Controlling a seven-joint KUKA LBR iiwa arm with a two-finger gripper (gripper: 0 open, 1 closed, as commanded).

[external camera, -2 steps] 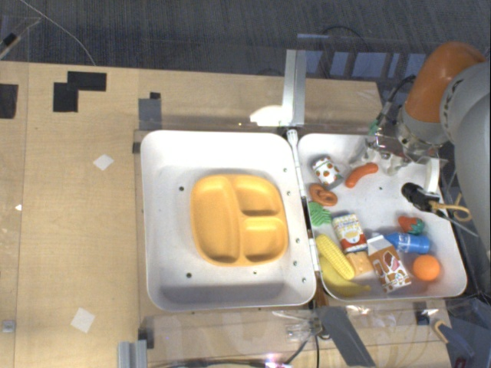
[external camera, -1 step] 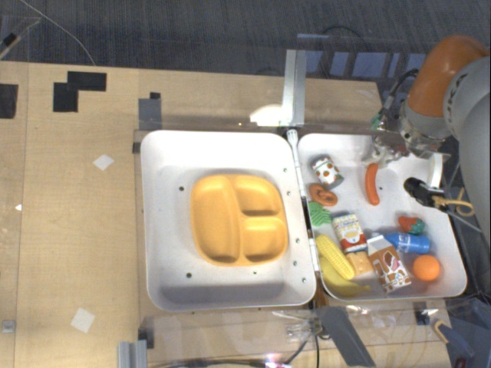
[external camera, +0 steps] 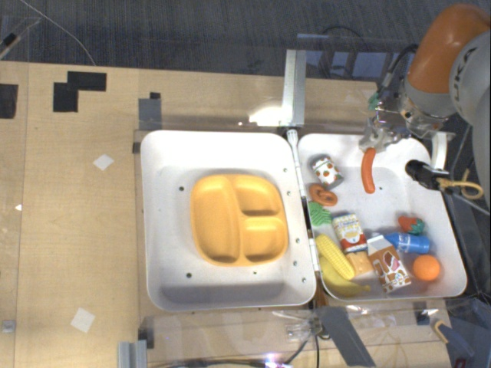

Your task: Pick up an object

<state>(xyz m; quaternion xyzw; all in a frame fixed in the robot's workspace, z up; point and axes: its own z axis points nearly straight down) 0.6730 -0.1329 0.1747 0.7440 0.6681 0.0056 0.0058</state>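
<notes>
Locating red sausage (external camera: 369,170) in far part of right bin (external camera: 393,199), apart from toy clutter (external camera: 368,251) nearer the camera. Long axis: straight up and down the view. Bearing from gripper (external camera: 374,142): directly below, upper end at the tip. Grip state: cannot tell from this angle. Judged: straight lift if clamped; otherwise close across the short axis.

A fixed camera above the bench (external camera: 69,228) looks down slantwise on both bins (external camera: 165,205).
</notes>
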